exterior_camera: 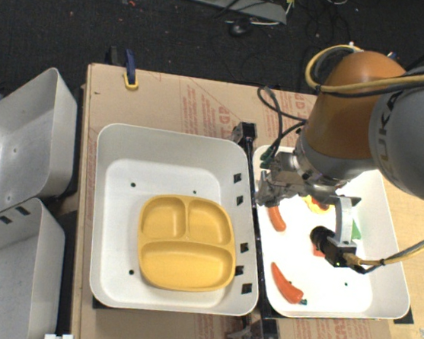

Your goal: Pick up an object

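The right bin [380,301] holds several small items. A short orange carrot-like piece [276,219] lies near its left wall. A longer orange one with a green tip [288,284] lies toward the front. A yellow item [316,206] and a green-and-white item [352,230] sit partly under the arm. My gripper [282,189] hangs low over the left part of this bin, just above the short orange piece. The wrist's grey and orange bulk hides what lies beneath it.
The left bin [122,154] carries a yellow divided plate [186,242]. A black divider with clips [247,208] runs between the bins. A black cable [385,259] loops from the arm down to a black part [327,244] over the right bin. Spare white bins [15,148] stand at far left.
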Robot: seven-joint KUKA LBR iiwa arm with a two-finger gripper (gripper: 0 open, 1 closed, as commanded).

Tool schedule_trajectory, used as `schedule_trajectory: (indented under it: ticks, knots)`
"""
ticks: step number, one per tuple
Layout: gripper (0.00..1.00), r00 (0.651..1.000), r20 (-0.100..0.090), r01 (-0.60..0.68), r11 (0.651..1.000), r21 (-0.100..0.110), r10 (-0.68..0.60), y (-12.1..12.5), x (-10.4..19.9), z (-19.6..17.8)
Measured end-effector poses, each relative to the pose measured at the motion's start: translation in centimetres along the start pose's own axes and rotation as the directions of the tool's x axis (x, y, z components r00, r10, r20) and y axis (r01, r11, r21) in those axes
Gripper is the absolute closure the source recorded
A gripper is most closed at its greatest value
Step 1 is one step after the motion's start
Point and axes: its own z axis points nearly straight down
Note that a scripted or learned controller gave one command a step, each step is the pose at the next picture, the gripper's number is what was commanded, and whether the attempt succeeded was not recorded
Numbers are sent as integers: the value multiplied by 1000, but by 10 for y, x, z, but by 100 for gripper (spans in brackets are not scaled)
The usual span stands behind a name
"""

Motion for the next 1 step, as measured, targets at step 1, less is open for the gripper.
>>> schedule_trajectory:
  ticks: [1]
  knots:
    - [100, 1000, 0, 0, 1000, -1, 0, -18, 51, 14]
